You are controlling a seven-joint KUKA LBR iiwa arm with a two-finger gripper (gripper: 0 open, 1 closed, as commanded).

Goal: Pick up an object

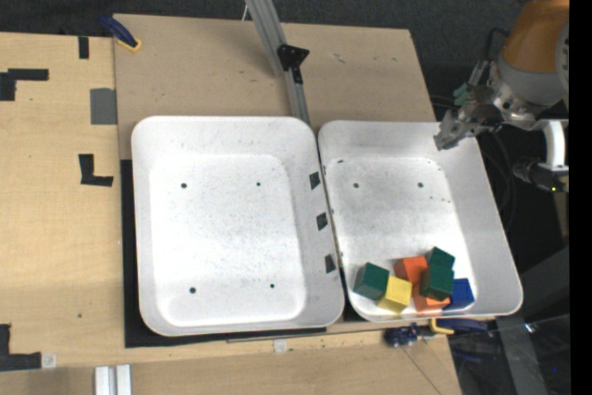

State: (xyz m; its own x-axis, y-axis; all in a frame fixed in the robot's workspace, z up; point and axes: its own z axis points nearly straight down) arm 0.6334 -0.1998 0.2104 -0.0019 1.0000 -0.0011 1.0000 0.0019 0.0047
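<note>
Several small blocks lie bunched in the near corner of the right bin [481, 199]: a green block [372, 280], a yellow block [398, 292], an orange block [413, 269], a dark green block [440, 271] and a blue block [461, 292]. My gripper [449, 132] hangs over the far right rim of that bin, well away from the blocks, with nothing visible in it. The grey arm with its orange band [536, 37] reaches in from the right edge.
The left bin [148, 199] sits beside the right one, on a plywood bench. A slanted metal rod [264, 0] with a black clamp crosses the far side between the bins. Black tape marks lie on the bench at left.
</note>
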